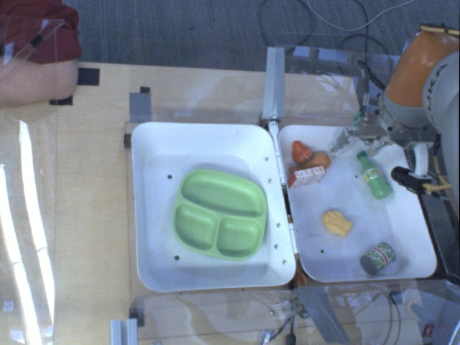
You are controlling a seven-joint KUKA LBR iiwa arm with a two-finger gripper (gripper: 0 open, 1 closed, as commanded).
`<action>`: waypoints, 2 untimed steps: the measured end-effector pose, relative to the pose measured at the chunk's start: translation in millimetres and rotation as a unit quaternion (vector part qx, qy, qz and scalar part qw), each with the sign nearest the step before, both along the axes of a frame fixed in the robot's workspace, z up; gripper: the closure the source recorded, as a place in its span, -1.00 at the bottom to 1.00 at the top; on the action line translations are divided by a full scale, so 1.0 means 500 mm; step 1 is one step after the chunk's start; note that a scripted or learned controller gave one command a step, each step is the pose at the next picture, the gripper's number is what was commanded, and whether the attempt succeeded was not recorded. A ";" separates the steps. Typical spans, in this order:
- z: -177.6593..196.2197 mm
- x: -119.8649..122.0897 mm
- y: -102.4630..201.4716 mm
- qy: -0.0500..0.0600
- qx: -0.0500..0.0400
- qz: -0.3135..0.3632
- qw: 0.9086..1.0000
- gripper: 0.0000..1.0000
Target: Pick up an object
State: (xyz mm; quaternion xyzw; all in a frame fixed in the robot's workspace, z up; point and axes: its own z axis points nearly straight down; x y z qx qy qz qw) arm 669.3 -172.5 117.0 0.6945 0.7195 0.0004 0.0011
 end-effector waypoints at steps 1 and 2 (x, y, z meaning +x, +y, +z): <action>-0.062 -0.046 -0.061 -0.002 0.001 -0.008 1.000 -1.00; -0.037 -0.041 -0.058 -0.005 0.000 -0.006 1.000 1.00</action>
